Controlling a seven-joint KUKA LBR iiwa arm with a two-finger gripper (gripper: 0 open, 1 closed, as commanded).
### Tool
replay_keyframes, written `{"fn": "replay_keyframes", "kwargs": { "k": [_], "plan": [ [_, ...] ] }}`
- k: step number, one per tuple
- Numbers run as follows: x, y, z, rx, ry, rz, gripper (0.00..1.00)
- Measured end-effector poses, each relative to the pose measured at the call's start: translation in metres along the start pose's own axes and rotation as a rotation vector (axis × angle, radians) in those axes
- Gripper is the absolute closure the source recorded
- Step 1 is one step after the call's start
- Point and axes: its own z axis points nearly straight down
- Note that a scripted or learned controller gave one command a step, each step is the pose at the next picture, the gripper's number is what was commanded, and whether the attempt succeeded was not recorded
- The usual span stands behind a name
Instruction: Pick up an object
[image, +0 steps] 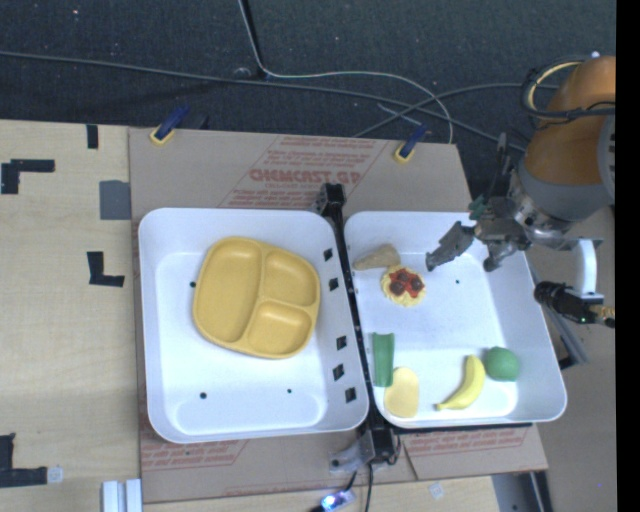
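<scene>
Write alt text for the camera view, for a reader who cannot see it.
A grey and orange robot arm reaches in from the right, its open gripper hovering above the right white bin, which holds a banana, a green ball and other toy food. The left white bin holds a yellow divided plate.

Pale wooden bench (60, 330); brown cardboard sheet (300, 170); dark carpet (120, 50) with cables (330, 78)

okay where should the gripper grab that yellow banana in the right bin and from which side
Probably across the middle of the curved yellow toy banana, coming straight down. It lies flat and slanted in the right white bin, narrowest across its width. A round green object sits close by its upper end, so mid-body leaves the open two-finger gripper more room.
</scene>
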Motion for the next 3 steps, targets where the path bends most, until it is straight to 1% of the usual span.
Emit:
{"fn": "replay_keyframes", "kwargs": {
  "k": [1,2,3],
  "plan": [
    [0.000,0.002,-0.006,-0.011,-0.002,-0.003,0.00],
    [0.000,0.006,0.039,-0.006,-0.003,-0.002,0.00],
    [-0.008,0.001,0.099,-0.004,-0.002,-0.001,0.00]
  ]
}}
